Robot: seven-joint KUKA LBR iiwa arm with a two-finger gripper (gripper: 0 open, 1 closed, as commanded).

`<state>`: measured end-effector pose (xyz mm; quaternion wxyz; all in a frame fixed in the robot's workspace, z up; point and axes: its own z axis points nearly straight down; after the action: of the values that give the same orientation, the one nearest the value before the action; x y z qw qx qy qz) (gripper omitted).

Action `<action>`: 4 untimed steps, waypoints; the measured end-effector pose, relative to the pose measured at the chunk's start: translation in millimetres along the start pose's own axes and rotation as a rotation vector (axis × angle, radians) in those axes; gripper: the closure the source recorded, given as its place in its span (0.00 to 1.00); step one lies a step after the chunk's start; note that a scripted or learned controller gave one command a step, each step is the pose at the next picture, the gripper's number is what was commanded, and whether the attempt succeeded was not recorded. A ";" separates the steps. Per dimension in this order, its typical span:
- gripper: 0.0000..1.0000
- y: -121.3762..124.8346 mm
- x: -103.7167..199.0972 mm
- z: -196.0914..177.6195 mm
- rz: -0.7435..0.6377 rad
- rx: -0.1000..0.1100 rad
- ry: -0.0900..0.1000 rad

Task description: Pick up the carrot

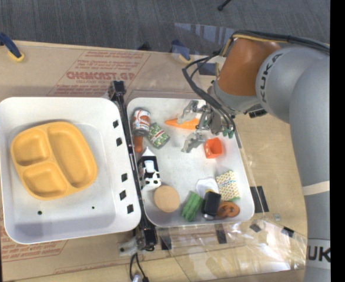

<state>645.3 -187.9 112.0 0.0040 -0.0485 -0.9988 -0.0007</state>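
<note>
The carrot (180,122) is a small orange piece lying near the back of the right bin (178,101). My gripper (189,127) hangs low over it, reaching in from the right under the orange-banded wrist. Its two metal fingers are spread apart, one (189,107) behind the carrot and one (190,145) in front of it. The carrot's thick end lies in the gap between them, and its tip pokes out to the left. The gripper is open and I cannot tell whether either finger touches the carrot.
Around it in the right bin lie a red-and-white can (140,121), a green box (158,136), an orange cup (214,147), a cow toy (149,172), a tan disc (166,198) and several items at the front. The left bin (7,107) holds a yellow divided plate (53,157).
</note>
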 end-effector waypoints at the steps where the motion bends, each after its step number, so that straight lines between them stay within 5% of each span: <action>1: 0.00 -19.1 -10.7 15.5 0.025 0.002 -0.016; 2: 0.00 -20.1 -7.1 17.2 0.107 0.000 -0.010; 3: 0.00 -22.1 -3.7 18.0 0.594 -0.001 -0.008; 4: 0.00 18.4 29.2 20.1 0.603 -0.002 -0.007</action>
<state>617.9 -166.8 92.2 0.0003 -0.3430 -0.9393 -0.0003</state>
